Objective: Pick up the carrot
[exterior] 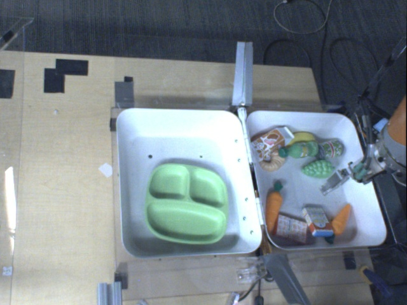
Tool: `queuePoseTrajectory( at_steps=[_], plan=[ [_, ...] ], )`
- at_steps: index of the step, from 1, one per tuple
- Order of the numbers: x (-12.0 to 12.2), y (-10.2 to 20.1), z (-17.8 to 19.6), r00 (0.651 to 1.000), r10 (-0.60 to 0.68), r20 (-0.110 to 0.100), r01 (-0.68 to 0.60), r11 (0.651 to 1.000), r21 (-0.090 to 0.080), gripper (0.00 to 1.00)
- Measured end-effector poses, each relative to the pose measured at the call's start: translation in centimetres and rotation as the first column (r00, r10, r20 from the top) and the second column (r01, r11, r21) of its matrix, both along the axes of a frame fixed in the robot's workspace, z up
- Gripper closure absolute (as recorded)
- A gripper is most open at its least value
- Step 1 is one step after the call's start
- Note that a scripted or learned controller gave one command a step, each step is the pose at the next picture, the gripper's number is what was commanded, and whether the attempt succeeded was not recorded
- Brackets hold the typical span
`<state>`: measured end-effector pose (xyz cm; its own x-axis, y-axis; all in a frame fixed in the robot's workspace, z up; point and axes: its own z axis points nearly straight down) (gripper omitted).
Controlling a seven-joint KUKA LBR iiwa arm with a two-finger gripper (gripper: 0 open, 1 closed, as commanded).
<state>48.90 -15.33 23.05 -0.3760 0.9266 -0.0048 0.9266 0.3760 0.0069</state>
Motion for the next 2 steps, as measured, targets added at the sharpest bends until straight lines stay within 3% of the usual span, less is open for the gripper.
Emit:
queuePoseTrajectory(
  at_steps=[1, 2],
  plan=[
    [0.1, -0.7, -13.9, 0.991, -0.136, 0.002, 0.136, 0.991, 0.001, 0.0],
    [0.1, 2.2, -13.2, 0.949, 0.317, 0.002, -0.317, 0.949, -0.003, 0.0]
  ],
)
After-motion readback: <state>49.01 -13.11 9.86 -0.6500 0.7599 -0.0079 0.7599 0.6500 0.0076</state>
